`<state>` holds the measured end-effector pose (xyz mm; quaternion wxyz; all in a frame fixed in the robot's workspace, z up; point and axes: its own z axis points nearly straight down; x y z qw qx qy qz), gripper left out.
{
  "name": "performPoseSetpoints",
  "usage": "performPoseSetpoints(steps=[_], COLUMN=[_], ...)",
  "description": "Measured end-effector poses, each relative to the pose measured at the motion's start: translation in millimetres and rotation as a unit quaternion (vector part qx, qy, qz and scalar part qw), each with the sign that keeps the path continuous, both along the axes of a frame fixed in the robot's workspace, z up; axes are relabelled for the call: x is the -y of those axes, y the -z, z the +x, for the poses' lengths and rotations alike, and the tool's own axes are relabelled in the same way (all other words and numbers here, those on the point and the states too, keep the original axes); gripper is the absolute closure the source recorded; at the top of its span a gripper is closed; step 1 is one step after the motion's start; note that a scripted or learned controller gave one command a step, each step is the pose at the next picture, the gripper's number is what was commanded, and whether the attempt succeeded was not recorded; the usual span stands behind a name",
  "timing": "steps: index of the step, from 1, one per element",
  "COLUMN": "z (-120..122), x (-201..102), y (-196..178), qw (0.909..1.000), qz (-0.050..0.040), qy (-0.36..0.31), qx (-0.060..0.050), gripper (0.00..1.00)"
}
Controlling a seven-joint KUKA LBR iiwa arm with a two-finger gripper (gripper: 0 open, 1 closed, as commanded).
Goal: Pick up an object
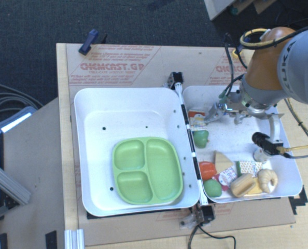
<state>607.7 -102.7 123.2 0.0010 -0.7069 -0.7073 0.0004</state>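
In the camera view, the pick is judged not yet made; nothing is seen carried by the hand [227, 110], and all the food pieces lie in the right bin [294, 178]. Most are heaped along the bin's near edge: a green ball [212, 188], a red piece [207, 168], a pale wedge [224, 161], a bread roll [241, 185] and a bagel [267, 179]; a green pepper [200, 137] lies apart by the left wall. Choosing, closing and lifting are all left to do. The left bin [92, 108] holds a green divided tray [146, 170]. The arm [270, 61] is reached in from the counter's right edge, bent down over the right bin's far half; whether the hand is wide or narrow cannot be told.
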Motion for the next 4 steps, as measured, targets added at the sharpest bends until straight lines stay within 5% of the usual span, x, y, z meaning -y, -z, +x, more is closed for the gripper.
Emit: performPoseSetpoints(steps=[1,2,4], z=[3,59,55], x=[72,34,83], y=[-43,19,25], qw=[1.0000,0.9999,0.9999], qz=[-0.0016,-0.0029,-0.0003], qy=[0.001,-0.001,-0.001], qx=[0.002,0.012,0.014], gripper=[0.00,0.00,0.00])
